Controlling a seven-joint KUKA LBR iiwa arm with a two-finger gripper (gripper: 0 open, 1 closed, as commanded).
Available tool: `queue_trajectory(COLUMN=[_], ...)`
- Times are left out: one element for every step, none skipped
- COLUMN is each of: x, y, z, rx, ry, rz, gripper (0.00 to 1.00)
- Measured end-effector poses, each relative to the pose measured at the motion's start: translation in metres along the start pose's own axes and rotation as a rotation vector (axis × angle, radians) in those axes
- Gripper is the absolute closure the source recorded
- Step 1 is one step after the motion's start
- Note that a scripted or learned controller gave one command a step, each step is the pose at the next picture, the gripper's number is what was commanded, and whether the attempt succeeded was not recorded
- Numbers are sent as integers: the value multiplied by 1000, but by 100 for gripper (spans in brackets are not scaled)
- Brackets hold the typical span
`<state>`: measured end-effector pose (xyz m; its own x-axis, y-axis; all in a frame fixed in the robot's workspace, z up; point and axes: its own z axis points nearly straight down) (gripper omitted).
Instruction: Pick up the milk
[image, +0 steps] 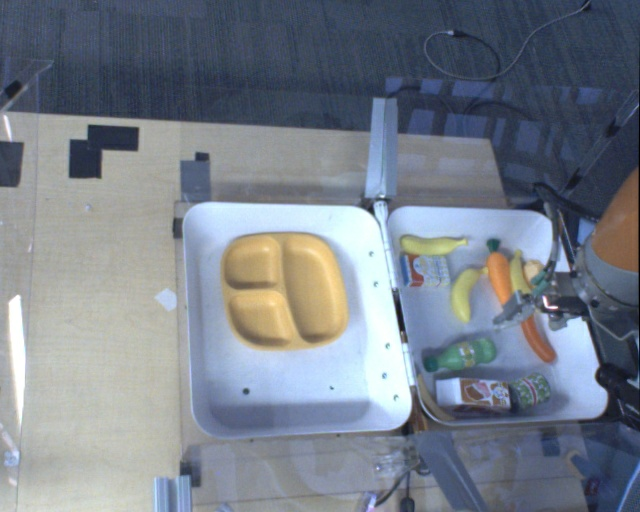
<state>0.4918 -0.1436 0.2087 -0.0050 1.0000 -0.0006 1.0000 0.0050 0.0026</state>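
The milk (426, 271) is a small white carton with blue and red print. It lies on its side at the upper left of the right bin (590, 405), just below a yellow banana (432, 244). My gripper (530, 303) hangs over the right side of that bin, above an orange carrot (498, 277) and a red-orange sausage-shaped piece (541, 342). It is roughly a hand's width to the right of the milk and not touching it.
A second banana (464, 293), a green bottle (462, 355), a brown and red carton (476, 393) and a dark can (531, 390) also lie in the right bin. The left bin (290, 410) holds a yellow sectioned plate (285, 290).
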Motion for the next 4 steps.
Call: queue_trajectory(x=[49, 39, 12, -16], y=[8, 38, 86, 179], z=[93, 119, 120, 44], rx=[1, -7, -11, -6], ry=[1, 2, -1, -1], rz=[36, 62, 166, 114], gripper=[0, 0, 0, 0])
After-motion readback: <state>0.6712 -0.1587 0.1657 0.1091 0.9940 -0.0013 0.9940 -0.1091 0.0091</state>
